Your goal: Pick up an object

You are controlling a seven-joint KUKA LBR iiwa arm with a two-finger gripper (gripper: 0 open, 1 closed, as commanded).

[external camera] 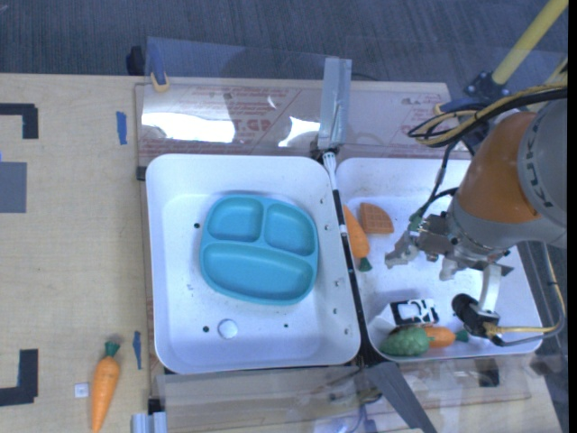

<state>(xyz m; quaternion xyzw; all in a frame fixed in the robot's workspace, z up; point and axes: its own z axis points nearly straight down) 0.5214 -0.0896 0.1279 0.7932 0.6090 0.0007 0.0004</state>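
The pincer (424, 251) hangs above the right bin (532, 327); its grip state cannot be told. Candidate objects lie there: a carrot (355, 234) against the divider and a green toy (407, 341) near the front wall. Centre over one item, then descend vertically.

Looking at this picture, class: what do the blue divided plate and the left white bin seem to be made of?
Blue divided plate: likely moulded plastic, matte, given its even colour and soft rounded compartment ridges.
Left white bin: probably plastic too, smooth with a slight sheen, rounded corners; speckled marks show on its floor.
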